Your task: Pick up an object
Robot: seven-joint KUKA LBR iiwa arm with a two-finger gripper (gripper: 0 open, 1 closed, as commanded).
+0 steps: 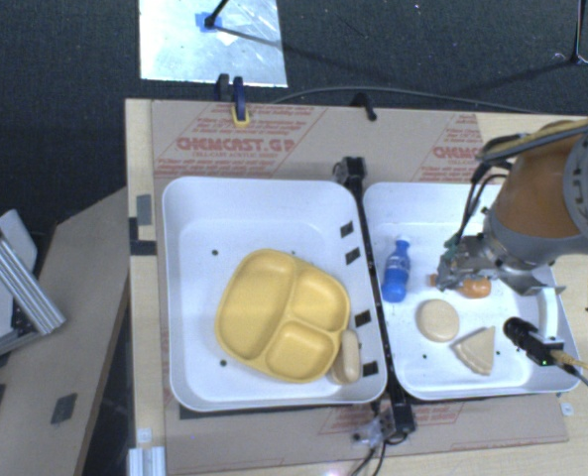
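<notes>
Around my bench (pixel 303 132) I see a dark carpeted floor (pixel 65 58). A shiny silver sheet (pixel 179 33) lies flat on it beyond the bench's far edge, marked with a bit of blue tape (pixel 210 21), and thin black cables (pixel 452 77) trail across the carpet. The bench top is pale board printed with red lettering. At the left stands a lower tan surface (pixel 70 315), with a ribbed metal rail (pixel 11 271) slanting over it.
</notes>
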